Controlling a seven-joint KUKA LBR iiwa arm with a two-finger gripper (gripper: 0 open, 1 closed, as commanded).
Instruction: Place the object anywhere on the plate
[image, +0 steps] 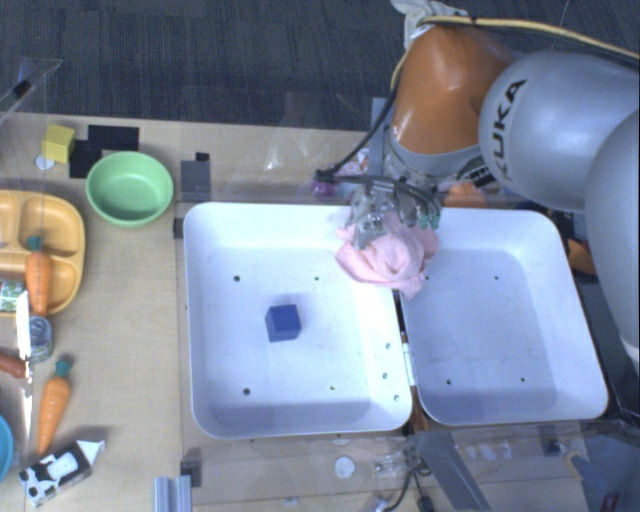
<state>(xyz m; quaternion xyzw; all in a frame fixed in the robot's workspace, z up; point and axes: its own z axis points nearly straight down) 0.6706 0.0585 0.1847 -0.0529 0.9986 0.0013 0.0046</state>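
Note:
A crumpled pink cloth (384, 257) hangs over the seam between the two white bins, near their far edge. Its top is bunched up between the fingers of my gripper (383, 219), which is shut on it from above. A small blue cube (283, 321) lies in the middle of the left bin (215, 400). The yellow divided plate (55, 225) sits on the bench at the far left, outside the bins, with a carrot (37, 281) lying on it.
The right bin (560, 400) lies under the arm. A green bowl (128, 187) and a yellow block (58, 142) stand behind the plate. Another carrot (52, 400) and a black-and-white toy (60, 468) lie at the front left.

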